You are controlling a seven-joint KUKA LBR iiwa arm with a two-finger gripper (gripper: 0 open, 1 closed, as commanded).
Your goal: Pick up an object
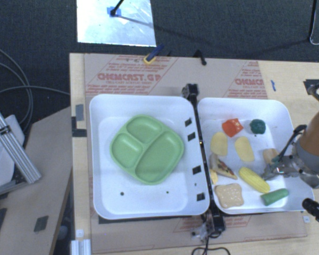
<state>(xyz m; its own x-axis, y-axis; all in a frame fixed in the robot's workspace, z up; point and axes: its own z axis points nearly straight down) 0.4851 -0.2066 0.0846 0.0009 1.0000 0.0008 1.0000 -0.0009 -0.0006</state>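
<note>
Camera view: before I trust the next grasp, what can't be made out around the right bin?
- Arm: cut off by the camera view's right edge.
- Gripper: too small and dark to judge contact with the corn.
- Tan block: partly hidden behind the gripper's cabling.
- Pizza slice: blurred against the divider.
</note>
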